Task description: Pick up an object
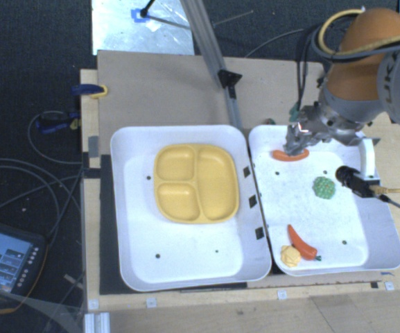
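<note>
- Grey two-finger hand [296, 144] low over small flat orange-red piece [290, 155] in right white bin [387, 238]; grip state impossible to tell.
- Best to centre over piece, then lift straight, clear of green bumpy ball [324, 187].

The bench [158, 89] has a flat brown top. Two shallow white bins stand on it side by side, with their inner edges touching. The left bin [186, 255] lies near the middle of the bench, and the right bin [366, 227] is beside it. A grey metal pole [210, 40] crosses the back part of the bench at a slant.
</note>
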Robot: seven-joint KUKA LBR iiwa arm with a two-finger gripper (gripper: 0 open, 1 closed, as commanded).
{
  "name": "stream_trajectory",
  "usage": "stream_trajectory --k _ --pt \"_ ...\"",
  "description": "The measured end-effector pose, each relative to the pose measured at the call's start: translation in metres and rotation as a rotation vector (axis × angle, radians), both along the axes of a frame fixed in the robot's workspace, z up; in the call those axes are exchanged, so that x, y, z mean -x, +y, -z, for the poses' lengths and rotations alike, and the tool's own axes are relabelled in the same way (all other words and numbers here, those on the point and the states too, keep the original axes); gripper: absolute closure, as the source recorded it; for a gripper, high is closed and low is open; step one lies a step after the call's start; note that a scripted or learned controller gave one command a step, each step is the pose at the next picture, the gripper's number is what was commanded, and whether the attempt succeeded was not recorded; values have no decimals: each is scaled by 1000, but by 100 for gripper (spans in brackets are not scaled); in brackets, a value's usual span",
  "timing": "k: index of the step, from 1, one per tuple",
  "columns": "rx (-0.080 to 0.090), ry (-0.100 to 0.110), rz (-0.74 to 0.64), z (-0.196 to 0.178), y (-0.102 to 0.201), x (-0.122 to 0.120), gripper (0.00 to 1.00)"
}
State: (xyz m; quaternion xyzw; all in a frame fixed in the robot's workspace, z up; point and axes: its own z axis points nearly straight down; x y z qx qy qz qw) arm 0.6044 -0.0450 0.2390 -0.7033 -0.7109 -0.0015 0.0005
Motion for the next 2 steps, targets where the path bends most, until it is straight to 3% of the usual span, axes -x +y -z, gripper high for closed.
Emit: stream_trajectory --k 2 --pt "0 1 -1 -9 105 18 100"
